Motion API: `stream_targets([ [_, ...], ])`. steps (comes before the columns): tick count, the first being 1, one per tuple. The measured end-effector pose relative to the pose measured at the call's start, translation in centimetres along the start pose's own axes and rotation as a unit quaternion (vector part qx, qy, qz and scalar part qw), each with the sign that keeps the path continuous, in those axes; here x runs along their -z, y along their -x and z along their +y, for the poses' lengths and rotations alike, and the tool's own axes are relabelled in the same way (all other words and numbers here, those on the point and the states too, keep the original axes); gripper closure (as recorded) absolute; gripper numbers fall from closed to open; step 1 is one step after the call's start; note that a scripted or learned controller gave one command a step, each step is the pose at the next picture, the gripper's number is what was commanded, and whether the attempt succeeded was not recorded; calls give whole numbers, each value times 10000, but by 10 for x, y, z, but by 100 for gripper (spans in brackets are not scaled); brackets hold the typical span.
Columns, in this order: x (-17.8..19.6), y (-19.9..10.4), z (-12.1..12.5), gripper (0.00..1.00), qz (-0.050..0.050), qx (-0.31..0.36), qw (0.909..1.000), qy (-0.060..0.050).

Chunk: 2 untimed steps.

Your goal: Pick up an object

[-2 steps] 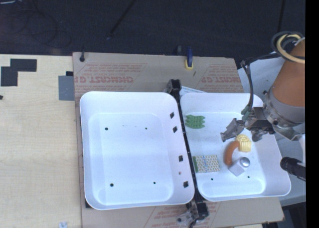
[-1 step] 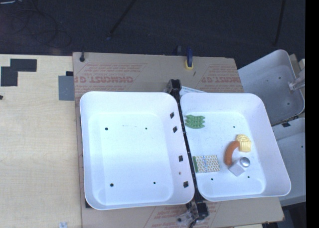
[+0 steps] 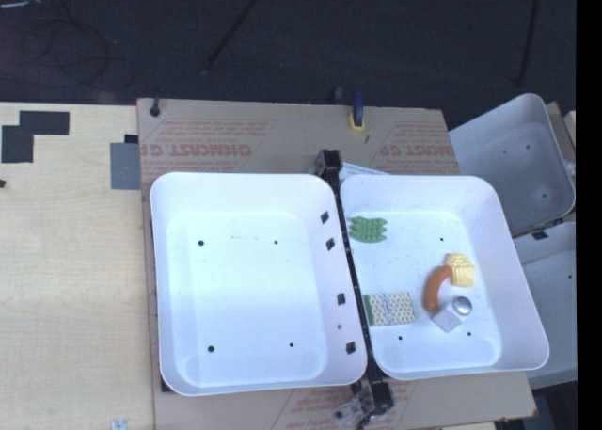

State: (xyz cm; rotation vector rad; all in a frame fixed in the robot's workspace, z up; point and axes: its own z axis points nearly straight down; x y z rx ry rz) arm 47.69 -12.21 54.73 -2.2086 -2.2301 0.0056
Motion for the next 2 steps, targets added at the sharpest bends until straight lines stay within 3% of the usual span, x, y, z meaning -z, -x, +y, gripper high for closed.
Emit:
stream_targets([
  [1,-178,31,-2,100,18,-62,10000,-62],
  [2,-22,44,-1,100,-26,-49,9999,95],
])
